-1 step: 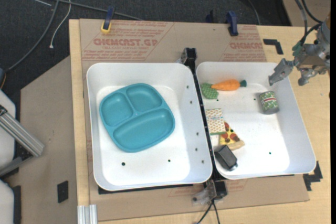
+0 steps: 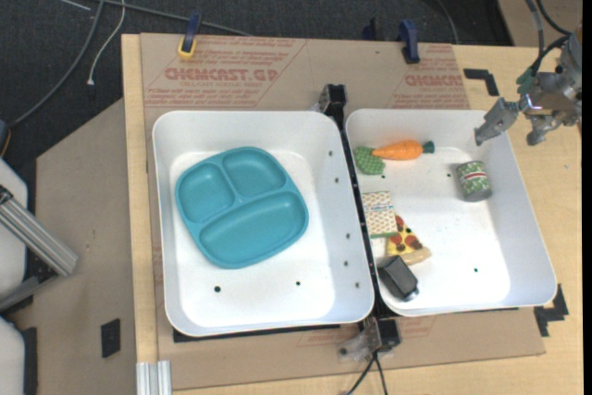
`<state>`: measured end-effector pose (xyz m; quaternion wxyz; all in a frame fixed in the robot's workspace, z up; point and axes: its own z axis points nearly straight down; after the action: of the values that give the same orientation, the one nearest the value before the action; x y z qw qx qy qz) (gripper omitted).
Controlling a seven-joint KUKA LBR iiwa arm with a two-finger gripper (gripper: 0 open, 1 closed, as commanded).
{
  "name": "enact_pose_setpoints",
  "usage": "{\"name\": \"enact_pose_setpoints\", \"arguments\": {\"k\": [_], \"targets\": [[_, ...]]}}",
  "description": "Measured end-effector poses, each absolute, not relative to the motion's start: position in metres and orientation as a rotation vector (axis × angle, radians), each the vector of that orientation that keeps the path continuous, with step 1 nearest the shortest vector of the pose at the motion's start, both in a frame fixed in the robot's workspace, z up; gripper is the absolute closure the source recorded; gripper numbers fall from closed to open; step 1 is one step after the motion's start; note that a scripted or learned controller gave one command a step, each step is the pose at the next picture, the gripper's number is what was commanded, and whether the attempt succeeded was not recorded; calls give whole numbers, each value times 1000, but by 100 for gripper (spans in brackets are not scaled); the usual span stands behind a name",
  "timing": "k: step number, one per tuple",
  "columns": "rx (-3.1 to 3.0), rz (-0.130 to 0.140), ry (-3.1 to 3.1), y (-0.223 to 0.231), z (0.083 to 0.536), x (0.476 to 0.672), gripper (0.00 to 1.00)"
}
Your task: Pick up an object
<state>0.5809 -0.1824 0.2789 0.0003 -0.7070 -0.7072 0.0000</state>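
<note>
The right bin (image 2: 518, 236) holds an orange toy carrot (image 2: 402, 150) with a green leafy piece (image 2: 368, 161) next to it. A small green-labelled can (image 2: 473, 180) lies near the bin's far right side. A patterned packet (image 2: 377, 211), a toy pizza slice (image 2: 406, 243) and a black block (image 2: 399, 277) line the bin's left wall. My gripper (image 2: 514, 128) hangs open above the bin's far right corner, up and to the right of the can. Nothing is between its fingers (image 2: 490, 123).
The left bin (image 2: 185, 291) holds a blue divided plate (image 2: 242, 205). Black clamps (image 2: 332, 97) join the two bins at the middle. Blue clips (image 2: 191, 31) pin the cardboard base along the far edge. Cables trail on the floor at the left.
</note>
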Motion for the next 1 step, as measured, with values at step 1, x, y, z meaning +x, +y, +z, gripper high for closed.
{"name": "enact_pose_setpoints", "arguments": {"k": [1], "targets": [[-2220, 2, -2219, -182, 219, 578, 0]]}}
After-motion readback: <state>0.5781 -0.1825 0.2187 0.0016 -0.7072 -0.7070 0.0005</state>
